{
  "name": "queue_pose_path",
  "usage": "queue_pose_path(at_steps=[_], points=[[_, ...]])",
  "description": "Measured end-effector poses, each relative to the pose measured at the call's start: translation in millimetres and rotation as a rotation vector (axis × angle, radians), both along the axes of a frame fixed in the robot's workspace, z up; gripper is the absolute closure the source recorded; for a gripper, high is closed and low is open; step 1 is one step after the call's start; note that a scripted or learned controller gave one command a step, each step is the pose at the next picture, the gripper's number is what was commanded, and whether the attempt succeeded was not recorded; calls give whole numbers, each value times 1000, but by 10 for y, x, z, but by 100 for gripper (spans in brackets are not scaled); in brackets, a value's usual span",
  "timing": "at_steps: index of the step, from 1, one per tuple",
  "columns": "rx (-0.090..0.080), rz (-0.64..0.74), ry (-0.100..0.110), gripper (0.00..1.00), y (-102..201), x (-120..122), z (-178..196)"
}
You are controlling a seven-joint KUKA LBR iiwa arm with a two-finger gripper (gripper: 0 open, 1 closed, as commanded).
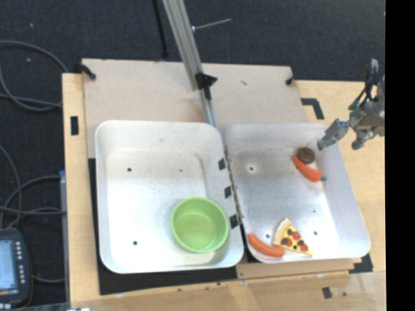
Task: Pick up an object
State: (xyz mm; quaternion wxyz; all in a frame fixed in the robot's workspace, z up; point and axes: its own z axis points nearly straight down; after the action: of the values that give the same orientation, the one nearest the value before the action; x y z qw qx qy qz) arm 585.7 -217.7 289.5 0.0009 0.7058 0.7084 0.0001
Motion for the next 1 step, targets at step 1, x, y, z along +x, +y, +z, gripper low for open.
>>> queue_pose_path(at_steps=[1], points=[[-1,0,0,0,-2,-1,0]])
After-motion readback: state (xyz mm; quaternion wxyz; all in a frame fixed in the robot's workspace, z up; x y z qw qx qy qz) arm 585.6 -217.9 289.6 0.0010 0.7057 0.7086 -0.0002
